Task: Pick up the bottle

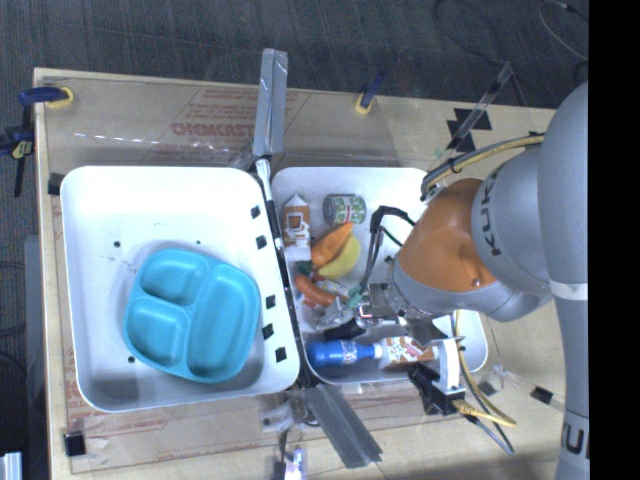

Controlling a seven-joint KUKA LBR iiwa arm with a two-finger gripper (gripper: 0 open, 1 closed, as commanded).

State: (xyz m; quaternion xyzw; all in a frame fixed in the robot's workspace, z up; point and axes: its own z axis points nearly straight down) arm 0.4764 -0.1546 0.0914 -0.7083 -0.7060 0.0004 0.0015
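Tool (372,306) of the grey arm (520,238) hangs low over the right-hand bin (400,180), its fingers buried among the clutter, so whether it is spread or closed cannot be told. An orange band (445,248) wraps the arm just above it. Directly beneath and touching the clutter lies the bottle (345,353), on its side along the bin's front wall, smooth blue plastic with a white cap end and a printed label. Crowding the tool on its left are a yellow banana-shaped piece (342,258), an orange carrot-like toy (318,293) and a small brown and white carton (295,223). A short green can (344,209) rests nearer the bin's far wall. Black cables loop beside the wrist. The left-hand bin (90,268) holds a glossy turquoise divided plate (192,313), rounded, with three compartments, near its front. Both bins sit on a pale wooden surface (150,118).
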